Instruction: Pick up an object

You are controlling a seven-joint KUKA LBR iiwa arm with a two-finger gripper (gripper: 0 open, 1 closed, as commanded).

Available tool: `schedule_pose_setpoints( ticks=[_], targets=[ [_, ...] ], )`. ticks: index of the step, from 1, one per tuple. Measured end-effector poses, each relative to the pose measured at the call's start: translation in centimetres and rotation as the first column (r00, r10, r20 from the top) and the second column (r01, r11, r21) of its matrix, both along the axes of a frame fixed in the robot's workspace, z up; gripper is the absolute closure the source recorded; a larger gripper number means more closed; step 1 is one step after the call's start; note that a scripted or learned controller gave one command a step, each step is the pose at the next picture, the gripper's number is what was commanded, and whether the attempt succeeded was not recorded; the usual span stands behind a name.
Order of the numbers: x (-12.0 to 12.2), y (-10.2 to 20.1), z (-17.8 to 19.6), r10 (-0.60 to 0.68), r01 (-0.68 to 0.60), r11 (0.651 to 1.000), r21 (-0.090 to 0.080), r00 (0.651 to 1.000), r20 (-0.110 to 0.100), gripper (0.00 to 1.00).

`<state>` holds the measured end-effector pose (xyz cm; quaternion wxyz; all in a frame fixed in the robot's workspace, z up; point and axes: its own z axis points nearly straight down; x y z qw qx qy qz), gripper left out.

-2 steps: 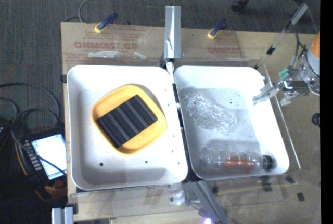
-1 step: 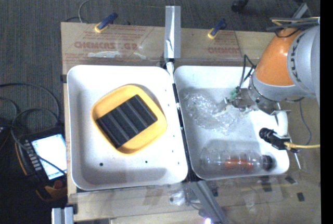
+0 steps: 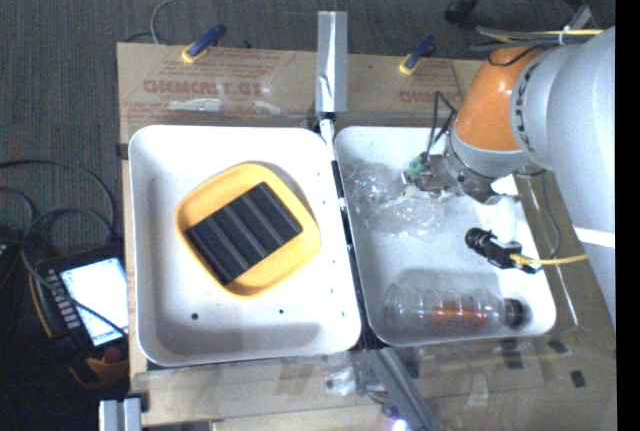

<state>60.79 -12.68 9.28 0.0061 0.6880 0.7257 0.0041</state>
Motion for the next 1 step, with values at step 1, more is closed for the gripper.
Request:
schedule_pose_setpoints(
  ticks=[1],
  targets=[
    [-0.44, 2.18, 0.02, 0.029, -0.029, 1.000, -0.010, 1.000, 0.001, 0.00]
  ],
)
